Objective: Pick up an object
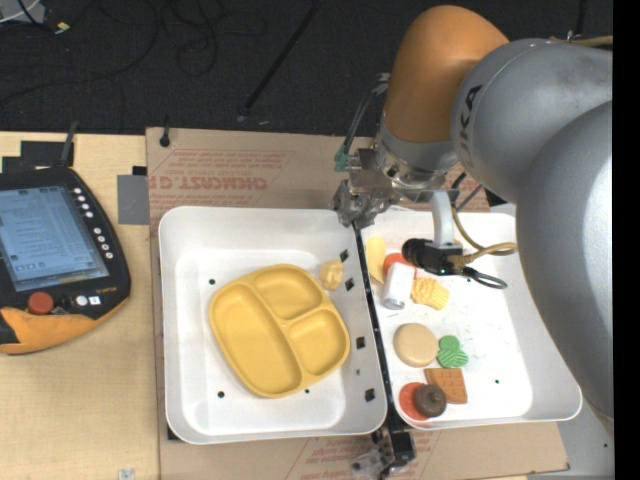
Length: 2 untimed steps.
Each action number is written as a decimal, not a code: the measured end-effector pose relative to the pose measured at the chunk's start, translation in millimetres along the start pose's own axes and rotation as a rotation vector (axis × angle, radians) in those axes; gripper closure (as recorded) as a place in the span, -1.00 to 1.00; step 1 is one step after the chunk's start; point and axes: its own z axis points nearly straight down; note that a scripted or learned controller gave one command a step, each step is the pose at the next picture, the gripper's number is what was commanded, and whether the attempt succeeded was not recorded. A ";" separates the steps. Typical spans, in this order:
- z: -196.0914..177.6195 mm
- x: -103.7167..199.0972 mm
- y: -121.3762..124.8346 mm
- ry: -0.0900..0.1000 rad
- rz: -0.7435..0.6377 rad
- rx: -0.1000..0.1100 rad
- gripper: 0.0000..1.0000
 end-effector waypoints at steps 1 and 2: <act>17.2 -1.7 -11.9 -0.003 0.005 0.006 1.00; 18.4 -4.3 -7.8 -0.003 0.005 0.003 1.00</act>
